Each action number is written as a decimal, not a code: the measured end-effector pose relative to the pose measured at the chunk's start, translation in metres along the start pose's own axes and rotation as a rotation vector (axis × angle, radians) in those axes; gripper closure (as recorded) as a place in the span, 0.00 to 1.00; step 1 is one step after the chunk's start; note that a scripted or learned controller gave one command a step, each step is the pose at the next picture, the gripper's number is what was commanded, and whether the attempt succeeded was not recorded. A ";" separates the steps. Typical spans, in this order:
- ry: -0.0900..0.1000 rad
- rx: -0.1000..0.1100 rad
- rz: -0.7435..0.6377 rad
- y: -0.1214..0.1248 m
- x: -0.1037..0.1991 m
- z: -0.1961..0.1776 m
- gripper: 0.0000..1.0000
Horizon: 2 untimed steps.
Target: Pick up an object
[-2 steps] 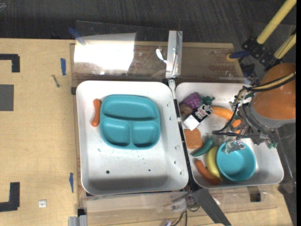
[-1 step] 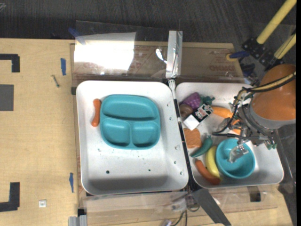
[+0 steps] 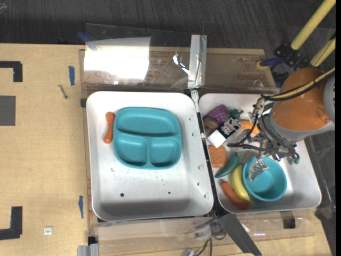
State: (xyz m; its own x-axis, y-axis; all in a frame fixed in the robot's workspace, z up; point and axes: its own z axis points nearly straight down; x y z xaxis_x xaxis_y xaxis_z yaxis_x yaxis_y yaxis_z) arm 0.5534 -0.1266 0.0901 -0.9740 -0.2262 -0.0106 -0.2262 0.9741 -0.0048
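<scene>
I had the gripper (image 3: pixel 261 167) down in the right bin (image 3: pixel 306 188), hanging directly over the teal bowl (image 3: pixel 266 183), its metal tip inside the bowl's mouth. Whether it touched the bowl I could not tell, and the wrist and cabling hid the fingers, so I could not tell if they stood apart or together (nothing showed between them from my seat). The orange band (image 3: pixel 301 105) of the arm covered the bin's upper right corner.

The things to pick lay crowded on the left half of that bin. A yellow banana (image 3: pixel 238 184) curled against the bowl's left rim, with a dark green piece (image 3: pixel 228 169) lying across its upper end and an orange carrot-like piece (image 3: pixel 232 193) just beneath it at the bin's lower edge. Above them sat an orange rounded lump (image 3: pixel 217 156), a small white block (image 3: pixel 216 139), a brown item (image 3: pixel 209 125), a purple item (image 3: pixel 218 112) and a little black-and-white toy (image 3: pixel 230 126). They pressed close together, several touching, and the bowl was hemmed in on its left side by the banana.

The left bin (image 3: pixel 101 191) held one teal divided tray (image 3: pixel 147 137) with three compartments, and one orange sausage-shaped piece (image 3: pixel 108 127) lying just beside the tray's left edge.

My count: two bins, one bowl, one tray, one banana, and three orange pieces across both bins (the small ones were hard to name).
</scene>
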 end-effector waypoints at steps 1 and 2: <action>-0.004 0.002 0.083 0.026 0.039 -0.001 0.00; -0.013 0.005 0.260 0.038 0.053 -0.002 0.00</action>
State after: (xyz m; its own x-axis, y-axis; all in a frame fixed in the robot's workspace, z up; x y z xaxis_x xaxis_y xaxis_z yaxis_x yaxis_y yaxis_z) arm 0.4937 -0.1015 0.0917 -0.9992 0.0314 -0.0251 0.0315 0.9995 -0.0054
